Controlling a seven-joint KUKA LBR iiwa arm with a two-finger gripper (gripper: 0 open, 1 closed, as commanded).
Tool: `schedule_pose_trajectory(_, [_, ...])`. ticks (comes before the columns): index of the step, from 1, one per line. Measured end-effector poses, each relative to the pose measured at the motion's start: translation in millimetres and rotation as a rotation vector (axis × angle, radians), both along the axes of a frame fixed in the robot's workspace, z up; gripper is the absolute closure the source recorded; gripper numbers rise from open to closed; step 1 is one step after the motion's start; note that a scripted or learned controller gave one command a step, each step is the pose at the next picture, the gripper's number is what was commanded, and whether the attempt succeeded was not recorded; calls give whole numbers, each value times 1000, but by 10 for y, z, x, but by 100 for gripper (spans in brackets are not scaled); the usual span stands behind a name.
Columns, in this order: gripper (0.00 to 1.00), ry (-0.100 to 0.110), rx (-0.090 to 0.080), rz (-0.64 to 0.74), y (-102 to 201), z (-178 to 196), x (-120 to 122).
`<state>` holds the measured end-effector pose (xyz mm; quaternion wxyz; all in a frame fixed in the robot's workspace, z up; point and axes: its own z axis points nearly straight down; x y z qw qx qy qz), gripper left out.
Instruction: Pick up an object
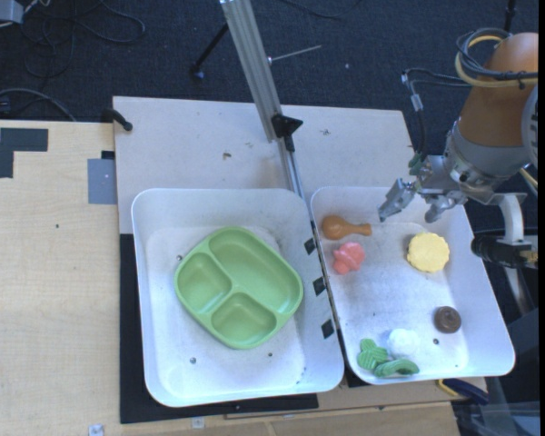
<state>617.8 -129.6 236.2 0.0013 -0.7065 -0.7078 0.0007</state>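
No readable words, labels, brands or numbers stand on anything here; the bins, the bench and the toys all carry no legible print.

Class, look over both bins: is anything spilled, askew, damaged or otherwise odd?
Nothing stands out. The green divided plate lies flat in the left bin; the small toy foods lie scattered but intact in the right bin, beneath the open gripper.
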Motion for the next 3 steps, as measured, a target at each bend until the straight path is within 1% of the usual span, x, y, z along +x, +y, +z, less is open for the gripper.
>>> schedule_pose_trajectory(1, [0, 0, 0, -1, -1, 0, 0])
schedule_pose_trajectory(2, [0, 6, 1, -1, 52, -637, -17])
schedule_pose_trajectory(3, [0, 4, 0, -3, -44, -1189, -10])
